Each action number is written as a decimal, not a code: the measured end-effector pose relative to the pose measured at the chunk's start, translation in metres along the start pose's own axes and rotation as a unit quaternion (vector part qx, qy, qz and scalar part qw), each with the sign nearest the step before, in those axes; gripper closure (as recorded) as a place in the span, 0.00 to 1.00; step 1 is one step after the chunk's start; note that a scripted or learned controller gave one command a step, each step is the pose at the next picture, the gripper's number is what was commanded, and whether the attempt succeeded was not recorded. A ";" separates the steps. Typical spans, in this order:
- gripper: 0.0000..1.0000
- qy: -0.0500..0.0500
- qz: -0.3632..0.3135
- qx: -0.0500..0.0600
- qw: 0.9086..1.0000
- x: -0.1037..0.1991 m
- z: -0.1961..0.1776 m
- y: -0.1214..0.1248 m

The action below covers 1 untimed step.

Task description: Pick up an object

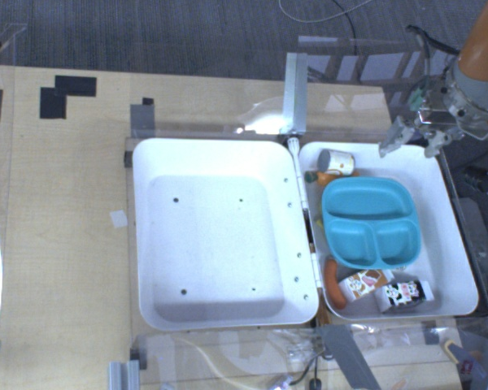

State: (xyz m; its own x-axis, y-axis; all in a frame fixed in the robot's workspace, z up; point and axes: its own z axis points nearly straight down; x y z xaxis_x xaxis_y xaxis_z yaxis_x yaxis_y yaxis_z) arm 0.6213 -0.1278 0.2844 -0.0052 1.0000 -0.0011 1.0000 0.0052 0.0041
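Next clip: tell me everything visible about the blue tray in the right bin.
The blue tray is a light blue, plastic-looking divided plate with rounded corners and three compartments: one long section along its far side and two smaller ones nearer the camera. It lies flat, right side up, in the middle of the right bin, turned slightly askew. Nothing sits in its compartments. A small can lies just beyond its far edge, and cartons crowd its near edge; whether they touch it is unclear. The gripper hovers apart from it.

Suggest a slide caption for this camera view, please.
Open gripper hovers above right bin holding blue tray and cartons.
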 end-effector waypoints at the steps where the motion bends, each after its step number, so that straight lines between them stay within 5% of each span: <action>1: 0.00 0.000 0.108 0.001 0.994 -0.037 0.139 -0.063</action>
State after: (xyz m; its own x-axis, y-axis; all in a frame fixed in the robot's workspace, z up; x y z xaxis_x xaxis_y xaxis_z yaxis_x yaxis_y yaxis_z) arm 0.5588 -0.1652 0.1448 0.2098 0.9777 -0.0006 0.9777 -0.2098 0.0023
